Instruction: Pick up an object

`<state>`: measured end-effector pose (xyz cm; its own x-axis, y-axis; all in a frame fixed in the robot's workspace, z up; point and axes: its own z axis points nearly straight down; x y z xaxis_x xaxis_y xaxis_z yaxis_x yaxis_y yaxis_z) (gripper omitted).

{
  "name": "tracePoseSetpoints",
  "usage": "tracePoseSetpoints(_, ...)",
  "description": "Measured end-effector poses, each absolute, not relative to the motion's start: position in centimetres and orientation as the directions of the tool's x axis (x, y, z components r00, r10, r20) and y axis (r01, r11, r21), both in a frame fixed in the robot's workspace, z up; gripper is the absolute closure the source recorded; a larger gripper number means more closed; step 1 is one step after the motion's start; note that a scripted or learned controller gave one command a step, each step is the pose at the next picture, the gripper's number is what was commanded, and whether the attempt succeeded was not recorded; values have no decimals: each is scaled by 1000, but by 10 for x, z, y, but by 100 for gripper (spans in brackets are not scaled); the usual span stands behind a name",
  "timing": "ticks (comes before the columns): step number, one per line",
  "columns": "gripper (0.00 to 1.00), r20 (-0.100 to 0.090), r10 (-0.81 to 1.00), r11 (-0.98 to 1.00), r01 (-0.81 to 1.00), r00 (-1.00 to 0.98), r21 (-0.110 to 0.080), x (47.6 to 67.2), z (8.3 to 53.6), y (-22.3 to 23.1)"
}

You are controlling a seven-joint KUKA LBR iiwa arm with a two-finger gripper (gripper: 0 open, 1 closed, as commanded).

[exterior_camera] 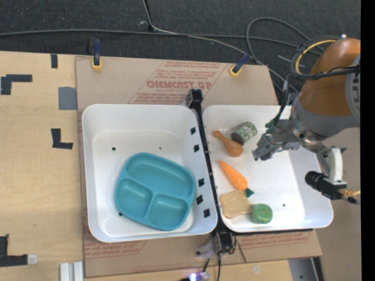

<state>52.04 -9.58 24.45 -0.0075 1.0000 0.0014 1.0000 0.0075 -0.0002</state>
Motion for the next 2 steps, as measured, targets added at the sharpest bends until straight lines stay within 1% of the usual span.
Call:
tracePoseSetpoints(1,100,1,1000,7,1000,-7,-1,532,243,-36)
tracePoseSetpoints(2,100,0,1000,6,1000,-6,-2,548,225,12)
